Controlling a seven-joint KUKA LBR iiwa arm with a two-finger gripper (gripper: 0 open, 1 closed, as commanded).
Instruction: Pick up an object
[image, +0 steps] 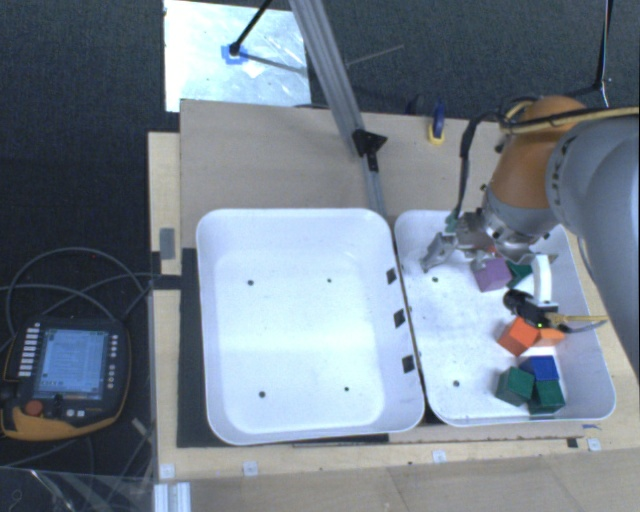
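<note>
Gripper (455, 243) low over the right bin (450, 330), its fingers spread, nothing between them.
A purple block (491, 273) lies just beside it, tilted, roughly cubic with no clear long axis. Orange block (519, 335), blue block (543, 367) and green blocks (518, 384) cluster toward the bin's near right corner. The left bin (300, 320) lies alongside. No writing is legible.
</note>
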